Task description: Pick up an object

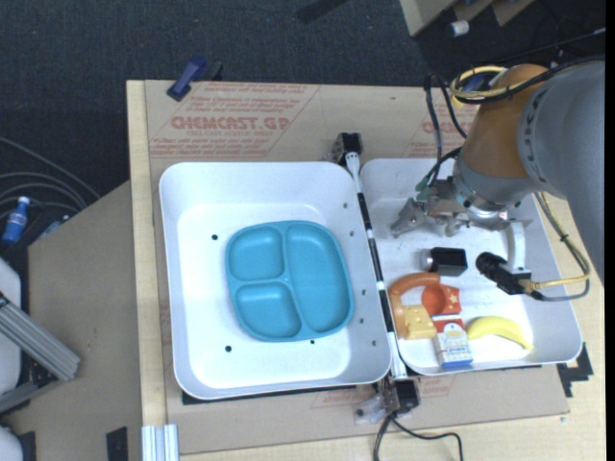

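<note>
The right bin (548, 344) holds the loose objects, clustered at its near end. These are an orange curved piece (415, 285), a red block (442, 301), a yellow-orange block (415, 324), a yellow banana (500, 330) and a small box with a blue and white label (455, 347). A small black block (448, 258) lies just beyond them. My gripper (468, 221) hangs over the far half of this bin, under the grey and orange wrist (500, 142). It is above and beyond the black block. The wrist hides much of it.
The left bin (192, 200) carries a blue divided plate (288, 279). A black clip (348, 146) sits at the far end of the rim between the bins. Yellow and black cables (567, 277) trail along the right bin's right side. A blue object (186, 79) lies at the bench's far left corner.
</note>
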Robot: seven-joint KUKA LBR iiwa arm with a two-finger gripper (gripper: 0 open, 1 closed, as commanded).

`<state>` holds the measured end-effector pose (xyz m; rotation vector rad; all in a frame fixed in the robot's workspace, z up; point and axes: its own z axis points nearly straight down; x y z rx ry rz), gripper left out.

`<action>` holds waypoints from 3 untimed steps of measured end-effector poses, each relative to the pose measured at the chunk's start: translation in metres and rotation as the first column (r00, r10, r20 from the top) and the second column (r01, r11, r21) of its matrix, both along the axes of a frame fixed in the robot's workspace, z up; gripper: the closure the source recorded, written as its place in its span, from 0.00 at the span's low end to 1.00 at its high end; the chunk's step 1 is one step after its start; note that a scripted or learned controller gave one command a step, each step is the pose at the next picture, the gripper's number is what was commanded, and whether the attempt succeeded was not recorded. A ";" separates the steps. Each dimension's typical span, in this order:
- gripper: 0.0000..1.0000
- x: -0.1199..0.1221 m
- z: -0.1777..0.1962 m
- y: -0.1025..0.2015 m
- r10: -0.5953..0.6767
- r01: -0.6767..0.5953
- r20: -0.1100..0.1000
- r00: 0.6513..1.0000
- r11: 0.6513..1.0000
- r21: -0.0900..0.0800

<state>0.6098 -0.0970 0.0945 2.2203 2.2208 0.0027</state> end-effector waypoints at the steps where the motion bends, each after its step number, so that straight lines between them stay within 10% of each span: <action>1: 0.00 0.051 -0.010 0.002 0.000 0.000 -0.002 1.000 1.000 0.000; 2: 1.00 0.052 0.001 0.002 0.002 -0.002 0.000 1.000 1.000 -0.002; 3: 0.00 0.052 0.001 0.002 0.002 -0.002 -0.001 1.000 1.000 -0.002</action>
